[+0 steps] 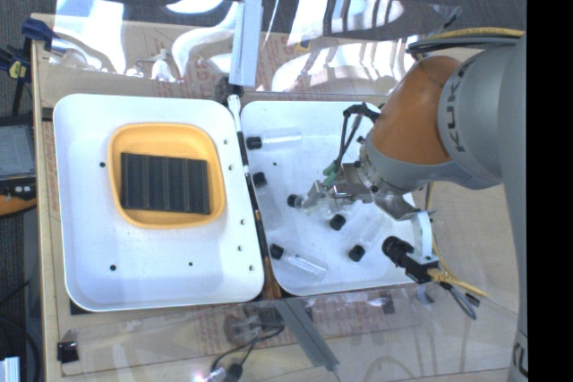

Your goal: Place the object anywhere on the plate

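While the yellow plate (166, 174) with its dark ribbed centre sits bare in the left bin (89, 273), the task looks unstarted. Tool (315, 195) low in the right bin (295, 125), over small clear and black pieces; grip unreadable. Object not identifiable among them.

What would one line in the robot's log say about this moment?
arm: over right bin | claw: low among small clear tubes | plate: yellow, in left bin, holds dark ridged insert | object on plate: not yet
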`<action>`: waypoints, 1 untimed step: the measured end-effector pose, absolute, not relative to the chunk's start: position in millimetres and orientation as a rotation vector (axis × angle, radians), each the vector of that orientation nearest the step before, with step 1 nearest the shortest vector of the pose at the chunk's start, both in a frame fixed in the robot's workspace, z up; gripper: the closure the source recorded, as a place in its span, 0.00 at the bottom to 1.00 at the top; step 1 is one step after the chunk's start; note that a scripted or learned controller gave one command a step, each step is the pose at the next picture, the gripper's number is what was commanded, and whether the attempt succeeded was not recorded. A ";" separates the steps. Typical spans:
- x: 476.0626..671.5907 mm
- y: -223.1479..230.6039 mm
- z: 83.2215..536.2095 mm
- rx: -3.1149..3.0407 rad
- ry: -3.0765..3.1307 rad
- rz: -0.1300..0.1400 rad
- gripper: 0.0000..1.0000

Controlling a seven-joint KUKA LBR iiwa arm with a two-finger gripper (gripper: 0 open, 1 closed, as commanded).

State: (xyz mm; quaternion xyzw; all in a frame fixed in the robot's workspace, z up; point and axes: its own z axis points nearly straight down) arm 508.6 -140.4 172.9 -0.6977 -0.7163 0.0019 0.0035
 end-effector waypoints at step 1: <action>526.2 -103.7 195.8 -2.155 -2.281 0.003 1.00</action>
